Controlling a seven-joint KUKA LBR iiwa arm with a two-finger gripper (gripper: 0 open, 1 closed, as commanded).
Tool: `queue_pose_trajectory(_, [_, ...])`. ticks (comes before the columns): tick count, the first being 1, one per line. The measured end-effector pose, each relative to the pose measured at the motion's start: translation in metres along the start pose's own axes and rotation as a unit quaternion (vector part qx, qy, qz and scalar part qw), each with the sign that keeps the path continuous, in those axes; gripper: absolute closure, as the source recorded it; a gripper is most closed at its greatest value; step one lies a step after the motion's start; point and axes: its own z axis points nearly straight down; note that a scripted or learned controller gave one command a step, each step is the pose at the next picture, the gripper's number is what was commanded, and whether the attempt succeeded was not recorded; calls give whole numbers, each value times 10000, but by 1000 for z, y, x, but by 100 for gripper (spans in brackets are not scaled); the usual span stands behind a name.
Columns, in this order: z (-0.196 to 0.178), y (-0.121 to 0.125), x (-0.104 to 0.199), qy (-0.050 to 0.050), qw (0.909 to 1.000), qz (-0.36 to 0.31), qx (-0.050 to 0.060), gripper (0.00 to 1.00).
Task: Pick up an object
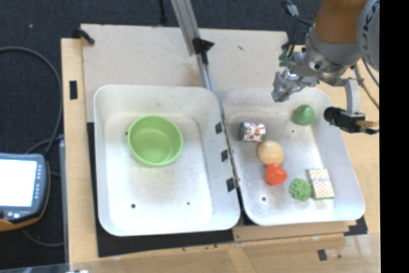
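No readable text, patterned can and box labels too blurred

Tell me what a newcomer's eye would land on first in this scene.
The bright green bowl stands alone in the left bin, the boldest patch of colour. Next comes the arm's orange band at the upper right, with the gripper hanging over the right bin's far edge. Below it sits a cluster of small things: a green ball, a patterned can, a beige ball, a red piece, a green knobbly piece and a small box.
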Motion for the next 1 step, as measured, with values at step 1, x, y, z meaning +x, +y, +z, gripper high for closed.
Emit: queue_pose_trajectory(1, [17,10,53,-1,10000,4,8,100])
